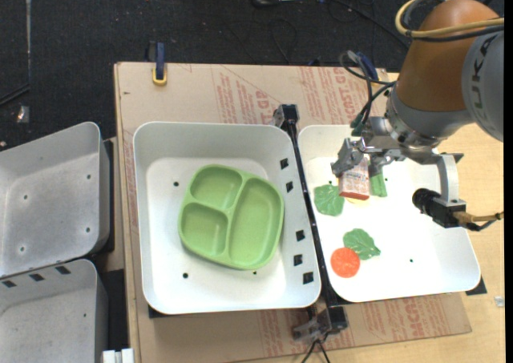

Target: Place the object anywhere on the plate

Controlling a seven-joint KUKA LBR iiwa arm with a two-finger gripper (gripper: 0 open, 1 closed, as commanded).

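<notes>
plate [232, 216] in L bin [152, 193], toys [346, 262] R bin [449, 261]

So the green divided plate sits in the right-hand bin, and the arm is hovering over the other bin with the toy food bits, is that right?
Not quite: the green divided plate sits in the left bin, not the right-hand one, as the camera view shows. The rest holds: the arm's pincer is over the right bin, among the toy food bits, such as the orange-red slice and a green leaf.
</notes>
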